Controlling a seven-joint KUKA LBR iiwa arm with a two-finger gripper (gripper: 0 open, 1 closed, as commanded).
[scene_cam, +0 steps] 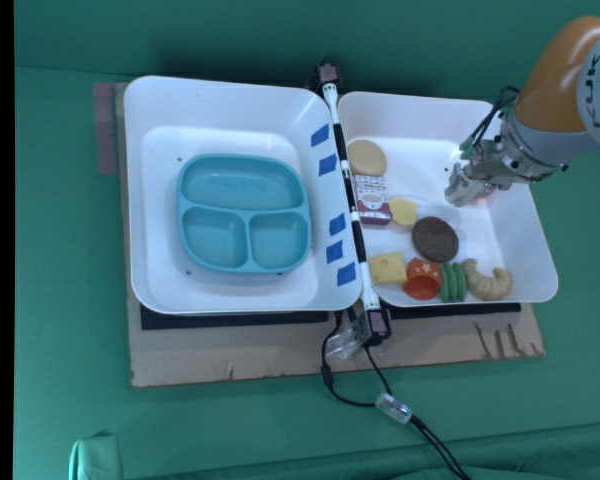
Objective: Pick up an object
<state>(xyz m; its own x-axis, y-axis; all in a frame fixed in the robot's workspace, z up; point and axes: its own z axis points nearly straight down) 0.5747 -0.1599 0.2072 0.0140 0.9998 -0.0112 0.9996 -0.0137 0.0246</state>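
Because the toy foods cluster along the right bin's near edge, the gripper hovers just above the brown patty; whether it is parted I cannot tell.

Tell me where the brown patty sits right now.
The round dark-brown patty lies in the right white bin, between the pale yellow piece and the tan croissant.

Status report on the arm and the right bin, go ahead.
Gripper over right bin, above bare floor, nothing seen between its fingers. Nearest item: brown patty, down-left of it. Food pieces clustered along bin's left and near edges. Teal tray in left bin.
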